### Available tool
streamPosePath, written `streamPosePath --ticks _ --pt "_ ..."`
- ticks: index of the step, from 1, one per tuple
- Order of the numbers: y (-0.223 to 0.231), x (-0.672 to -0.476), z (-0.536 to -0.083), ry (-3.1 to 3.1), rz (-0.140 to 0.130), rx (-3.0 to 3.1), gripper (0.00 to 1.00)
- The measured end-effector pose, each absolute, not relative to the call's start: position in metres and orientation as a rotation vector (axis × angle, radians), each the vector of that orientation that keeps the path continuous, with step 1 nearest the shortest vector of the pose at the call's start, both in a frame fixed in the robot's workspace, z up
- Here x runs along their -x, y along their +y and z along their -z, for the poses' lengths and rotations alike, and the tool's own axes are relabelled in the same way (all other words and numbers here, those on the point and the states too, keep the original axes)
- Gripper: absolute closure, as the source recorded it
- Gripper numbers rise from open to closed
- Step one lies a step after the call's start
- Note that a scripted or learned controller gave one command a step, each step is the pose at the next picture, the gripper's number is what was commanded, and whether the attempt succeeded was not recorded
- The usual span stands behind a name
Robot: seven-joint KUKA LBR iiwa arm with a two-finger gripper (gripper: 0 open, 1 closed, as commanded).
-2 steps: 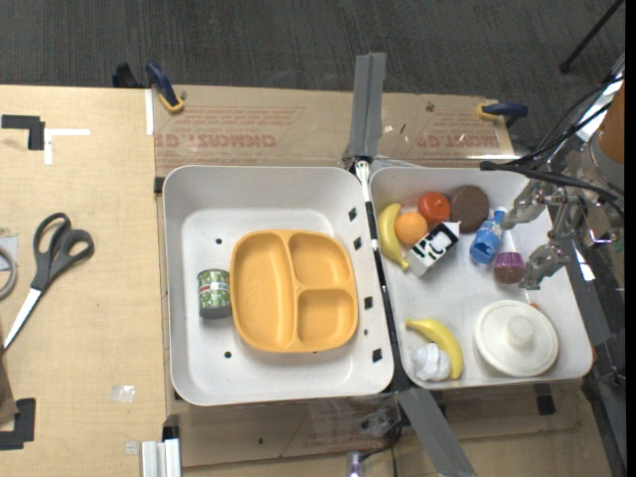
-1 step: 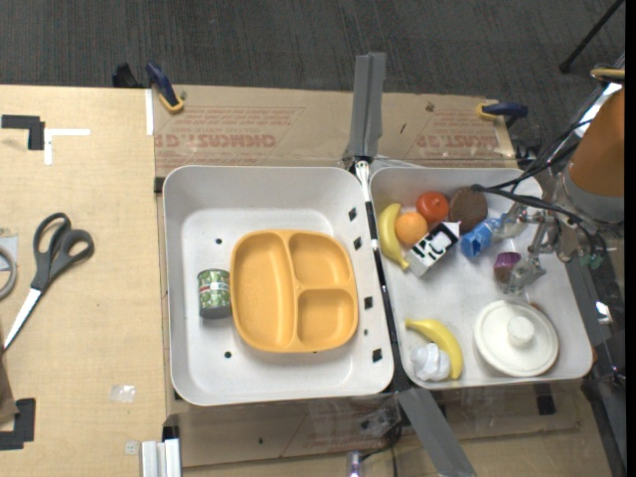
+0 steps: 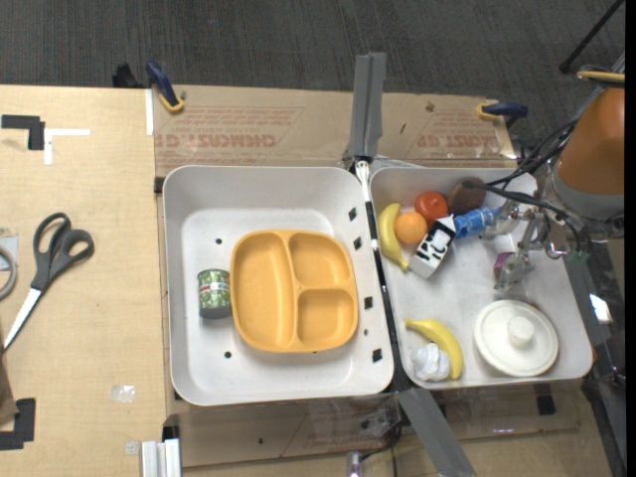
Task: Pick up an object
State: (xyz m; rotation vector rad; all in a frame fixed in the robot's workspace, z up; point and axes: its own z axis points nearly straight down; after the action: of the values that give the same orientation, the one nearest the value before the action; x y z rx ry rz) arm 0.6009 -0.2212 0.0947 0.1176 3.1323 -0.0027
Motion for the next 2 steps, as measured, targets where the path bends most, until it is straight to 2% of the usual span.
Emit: streamPosePath --ticks 1,2 --pt "-0.221 -0.604 -0.096 3.131 0.005 -0.127 0.0" --pt "-0.222 -0.62 -0.095 3.137 0.002 -0.164 0.0"
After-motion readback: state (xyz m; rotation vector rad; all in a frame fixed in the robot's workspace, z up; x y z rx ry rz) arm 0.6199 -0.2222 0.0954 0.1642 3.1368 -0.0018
